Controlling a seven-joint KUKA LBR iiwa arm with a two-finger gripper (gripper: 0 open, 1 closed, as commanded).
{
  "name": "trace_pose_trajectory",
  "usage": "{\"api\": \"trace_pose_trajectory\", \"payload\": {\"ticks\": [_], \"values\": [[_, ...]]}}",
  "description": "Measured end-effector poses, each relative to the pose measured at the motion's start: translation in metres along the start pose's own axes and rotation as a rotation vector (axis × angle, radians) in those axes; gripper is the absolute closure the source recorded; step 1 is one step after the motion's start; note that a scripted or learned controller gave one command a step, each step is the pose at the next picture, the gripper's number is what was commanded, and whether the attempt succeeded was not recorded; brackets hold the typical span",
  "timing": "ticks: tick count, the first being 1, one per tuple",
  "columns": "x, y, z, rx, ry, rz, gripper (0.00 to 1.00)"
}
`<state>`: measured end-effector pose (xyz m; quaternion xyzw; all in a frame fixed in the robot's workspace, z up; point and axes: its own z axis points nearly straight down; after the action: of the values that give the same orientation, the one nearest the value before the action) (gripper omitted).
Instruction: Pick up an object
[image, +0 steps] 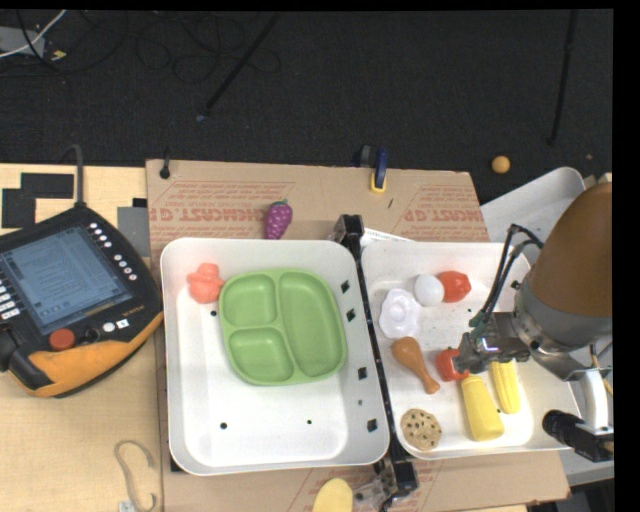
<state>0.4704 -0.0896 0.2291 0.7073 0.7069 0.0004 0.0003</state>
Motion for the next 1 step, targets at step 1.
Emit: {"api": "trace_pose_trajectory", "payload": {"ticks": [1], "values": [[0.0265, 0.0415, -0.0062, 0.001, 0.001, -0.003, 1.0]]}}
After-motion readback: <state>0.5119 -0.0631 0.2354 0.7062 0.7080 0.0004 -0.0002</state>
